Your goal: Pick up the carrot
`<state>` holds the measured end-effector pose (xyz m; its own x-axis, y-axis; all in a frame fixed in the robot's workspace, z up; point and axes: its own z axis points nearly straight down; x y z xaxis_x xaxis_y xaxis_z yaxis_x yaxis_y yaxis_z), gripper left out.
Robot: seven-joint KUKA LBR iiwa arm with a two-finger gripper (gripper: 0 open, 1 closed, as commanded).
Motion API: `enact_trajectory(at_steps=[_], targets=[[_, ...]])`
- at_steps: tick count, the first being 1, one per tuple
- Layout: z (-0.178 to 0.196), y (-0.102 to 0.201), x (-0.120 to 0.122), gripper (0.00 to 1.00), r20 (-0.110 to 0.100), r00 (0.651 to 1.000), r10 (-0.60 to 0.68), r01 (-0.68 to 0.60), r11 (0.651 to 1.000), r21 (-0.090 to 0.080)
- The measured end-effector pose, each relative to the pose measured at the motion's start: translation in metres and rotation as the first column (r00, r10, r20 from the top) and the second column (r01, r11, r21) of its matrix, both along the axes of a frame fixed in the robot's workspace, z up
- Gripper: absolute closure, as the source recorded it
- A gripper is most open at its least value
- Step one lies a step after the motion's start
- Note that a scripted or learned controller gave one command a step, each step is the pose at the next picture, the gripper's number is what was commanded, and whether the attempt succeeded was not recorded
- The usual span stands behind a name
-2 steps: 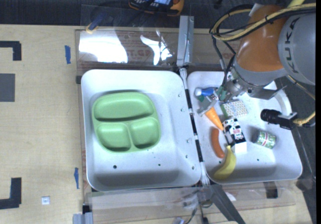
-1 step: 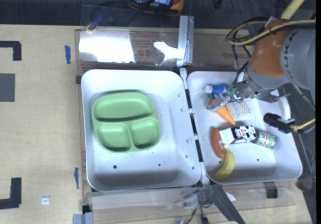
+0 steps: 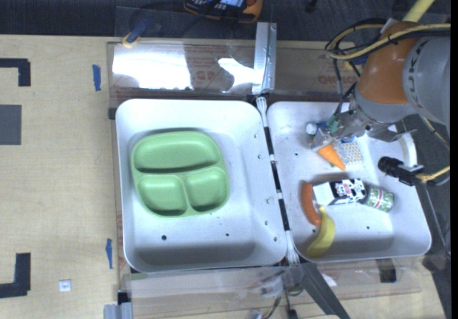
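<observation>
Camera view: the gripper (image 3: 336,131) hovers just above the carrot (image 3: 331,154) in the right bin (image 3: 415,239), jaw state unclear. It should probably drop straight down, straddling the carrot's wide end.

My own wrist is covering most of my gripper (image 3: 335,133), so its fingers are blurring into a small cluster too fine for me to read. The far end of the carrot (image 3: 331,154) is lying tucked under that cluster. The right edge is cutting off my arm (image 3: 418,74). The banana (image 3: 323,234) is overlapping the near end of the hot dog (image 3: 309,202). The print on the small carton (image 3: 343,191) is showing too small to make out.
</observation>
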<state>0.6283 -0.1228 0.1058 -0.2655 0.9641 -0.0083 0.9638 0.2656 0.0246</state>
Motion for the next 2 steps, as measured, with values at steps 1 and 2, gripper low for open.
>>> enact_trajectory(at_steps=[1,2], targets=[[0.041,0.008,-0.01,1.0,-0.021,0.98,0.199,-0.199,0.98,-0.001],[0.096,0.005,0.013,1.0,-0.021,1.0,0.012,-0.012,1.0,0.0]])
